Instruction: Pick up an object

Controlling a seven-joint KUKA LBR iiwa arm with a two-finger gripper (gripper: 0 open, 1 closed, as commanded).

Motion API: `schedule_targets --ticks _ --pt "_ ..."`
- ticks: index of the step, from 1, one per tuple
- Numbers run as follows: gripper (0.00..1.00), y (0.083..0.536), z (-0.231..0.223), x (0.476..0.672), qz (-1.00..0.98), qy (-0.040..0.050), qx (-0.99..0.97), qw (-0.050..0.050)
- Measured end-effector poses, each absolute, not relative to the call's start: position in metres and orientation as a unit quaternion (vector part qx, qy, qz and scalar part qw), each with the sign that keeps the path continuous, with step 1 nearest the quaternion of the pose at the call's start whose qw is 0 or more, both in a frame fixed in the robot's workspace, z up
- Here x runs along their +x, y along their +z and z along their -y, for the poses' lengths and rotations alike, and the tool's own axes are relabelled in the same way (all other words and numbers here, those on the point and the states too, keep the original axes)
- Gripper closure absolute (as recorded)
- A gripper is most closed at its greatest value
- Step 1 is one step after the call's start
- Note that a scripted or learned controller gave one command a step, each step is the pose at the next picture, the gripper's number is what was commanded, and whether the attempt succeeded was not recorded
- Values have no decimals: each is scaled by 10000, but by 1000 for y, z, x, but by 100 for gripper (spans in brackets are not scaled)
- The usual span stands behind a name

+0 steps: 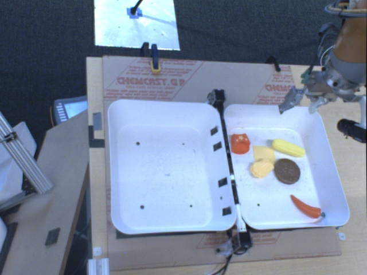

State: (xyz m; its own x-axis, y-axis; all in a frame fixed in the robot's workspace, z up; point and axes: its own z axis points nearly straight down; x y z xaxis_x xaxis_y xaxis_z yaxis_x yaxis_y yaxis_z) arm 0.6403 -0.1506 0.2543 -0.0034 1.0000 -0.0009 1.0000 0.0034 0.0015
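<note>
The right bin (330, 153) holds several small objects: a red-orange block (240, 143), a yellow corn-like piece (288, 148), a pale yellow square (264, 153), a yellow round piece (261, 169), a brown disc (287, 171) and a red chili pepper (306, 207). My gripper (302, 100) hangs above the far edge of the right bin, its two fingers spread apart with nothing between them. It is well apart from all the objects, up and to the right of the corn-like piece.
The left bin (166, 165) sits beside the right one, with black clips (218, 132) along the shared rim. A clear sheet (189, 76) lies under both bins. A yellow clamp (155, 62) holds the far edge. A metal rail (20, 156) stands at far left.
</note>
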Motion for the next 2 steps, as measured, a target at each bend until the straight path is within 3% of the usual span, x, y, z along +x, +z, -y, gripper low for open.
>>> schedule_targets --ticks 1,2 --pt "0 104 176 657 -7073 -28 7069 -36" --pt "0 83 205 617 -7069 -10 7073 -9"
